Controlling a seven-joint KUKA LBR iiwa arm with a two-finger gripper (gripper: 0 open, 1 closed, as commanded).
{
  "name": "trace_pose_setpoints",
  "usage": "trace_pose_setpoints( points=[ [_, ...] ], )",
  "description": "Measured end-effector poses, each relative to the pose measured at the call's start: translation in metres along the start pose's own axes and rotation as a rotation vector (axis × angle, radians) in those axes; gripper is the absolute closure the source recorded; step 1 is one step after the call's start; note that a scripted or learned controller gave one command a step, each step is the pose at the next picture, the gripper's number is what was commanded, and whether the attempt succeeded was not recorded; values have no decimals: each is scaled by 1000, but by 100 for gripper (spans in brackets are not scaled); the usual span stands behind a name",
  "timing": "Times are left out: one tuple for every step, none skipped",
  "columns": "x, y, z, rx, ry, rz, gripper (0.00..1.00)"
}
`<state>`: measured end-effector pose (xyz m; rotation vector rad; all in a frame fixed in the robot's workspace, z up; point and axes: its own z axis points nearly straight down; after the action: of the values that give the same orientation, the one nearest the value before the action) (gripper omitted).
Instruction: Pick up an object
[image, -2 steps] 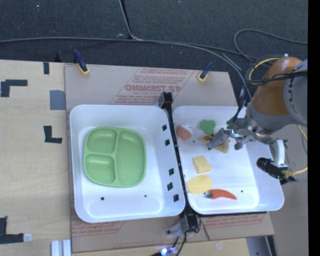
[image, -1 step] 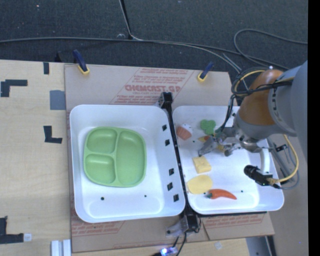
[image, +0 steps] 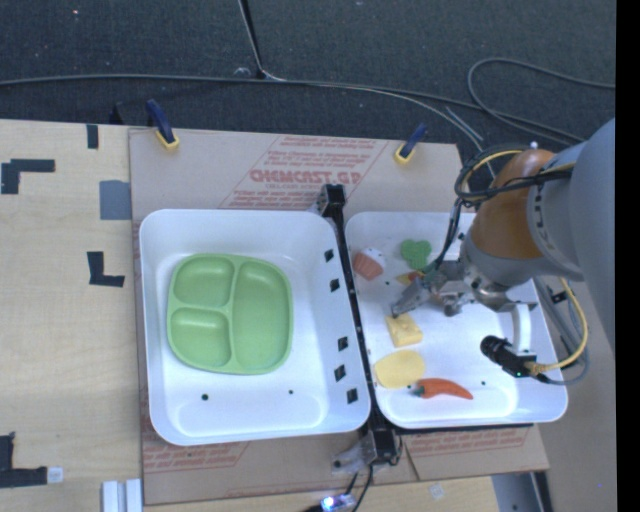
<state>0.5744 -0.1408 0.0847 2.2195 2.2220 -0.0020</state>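
The tool (image: 412, 298) hangs low just above the cheese block (image: 404, 329), ready to grab it. I cannot tell how wide it is.

A green divided plate (image: 230, 312) lies in the left white bin (image: 160, 390), which sits beside the right bin (image: 540, 405) on a brown cardboard sheet (image: 290, 170) held by two blue-and-yellow clamps (image: 160, 125) over a pale wooden bench (image: 50, 330), with black cables (image: 300, 80) behind.
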Motion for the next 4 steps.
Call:
trace_pose_setpoints(
  points=[
    [0,1,-12,-3,-1,-1,100],
    [4,-5,-71,-3,1,0,100],
    [3,-6,-134,-5,0,0,100],
    [3,-5,-172,-4,0,0,100]
  ],
)
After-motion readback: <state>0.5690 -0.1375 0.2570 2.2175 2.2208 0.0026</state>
